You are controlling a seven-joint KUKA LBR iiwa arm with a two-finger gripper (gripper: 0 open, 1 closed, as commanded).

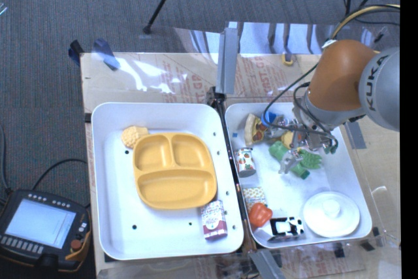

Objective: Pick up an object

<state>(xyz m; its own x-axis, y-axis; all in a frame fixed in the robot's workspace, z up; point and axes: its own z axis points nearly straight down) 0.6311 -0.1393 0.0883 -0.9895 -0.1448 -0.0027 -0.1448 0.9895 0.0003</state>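
From my remote feed: gripper [302, 152] is down in the right bin [346, 170], sitting over the green toy [282, 151] in the clutter near the bin's back. Can't tell if it's grabbing anything or just hovering, the wrist blocks the view. Same bin also has a small can [245, 162], an orange-red pepper [259, 213], a white lid [331, 212] and a black & white cow toy [286, 227]. Left bin [111, 206] has the yellow divided plate [174, 170], a cookie-ish thing [134, 135] touching its back-left corner, and a red can [213, 219] up front.
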